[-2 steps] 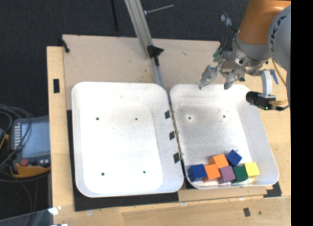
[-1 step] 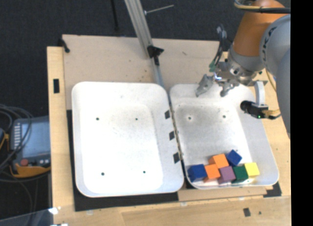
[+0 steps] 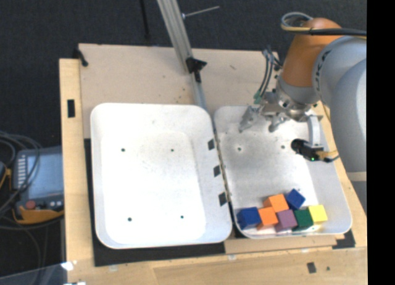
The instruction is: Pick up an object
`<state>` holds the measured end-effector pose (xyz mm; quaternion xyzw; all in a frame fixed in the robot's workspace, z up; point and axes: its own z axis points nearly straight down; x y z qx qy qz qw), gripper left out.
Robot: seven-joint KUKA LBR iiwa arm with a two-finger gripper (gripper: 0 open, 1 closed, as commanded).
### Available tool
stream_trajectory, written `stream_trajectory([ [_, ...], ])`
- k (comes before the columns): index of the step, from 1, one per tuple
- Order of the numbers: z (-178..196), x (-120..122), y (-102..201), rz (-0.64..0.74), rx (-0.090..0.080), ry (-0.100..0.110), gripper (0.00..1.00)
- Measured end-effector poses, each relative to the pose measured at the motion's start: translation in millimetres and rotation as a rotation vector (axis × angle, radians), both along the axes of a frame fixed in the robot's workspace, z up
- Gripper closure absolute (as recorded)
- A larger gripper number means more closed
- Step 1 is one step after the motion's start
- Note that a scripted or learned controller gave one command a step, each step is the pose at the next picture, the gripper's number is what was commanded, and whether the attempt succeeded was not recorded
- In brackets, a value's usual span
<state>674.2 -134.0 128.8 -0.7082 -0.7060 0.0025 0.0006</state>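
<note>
Several small coloured blocks lie clustered in the near right corner of the right bin (image 3: pixel 259 160): a blue block (image 3: pixel 248 217), two orange blocks (image 3: pixel 269 215), a purple block (image 3: pixel 286 219), a green block (image 3: pixel 303 218), a yellow block (image 3: pixel 318 214) and a second blue block (image 3: pixel 295 198). My gripper (image 3: pixel 260 121) hangs over the far end of that bin, well away from the blocks. Its two fingers (image 3: pixel 247 119) stand spread apart with nothing between them.
The left bin (image 3: pixel 148 173) lies beside the right one, joined by black clips (image 3: pixel 217 171). A slanted metal rail (image 3: pixel 176 28) runs from the top down to the bins' far junction. A control pendant (image 3: pixel 37 182) with cables sits off the bench at left.
</note>
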Motion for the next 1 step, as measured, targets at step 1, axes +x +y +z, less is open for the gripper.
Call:
stream_trajectory([
  [1,16.1,2.3,-0.7,-0.001,0.000,-0.010,1.00],
])
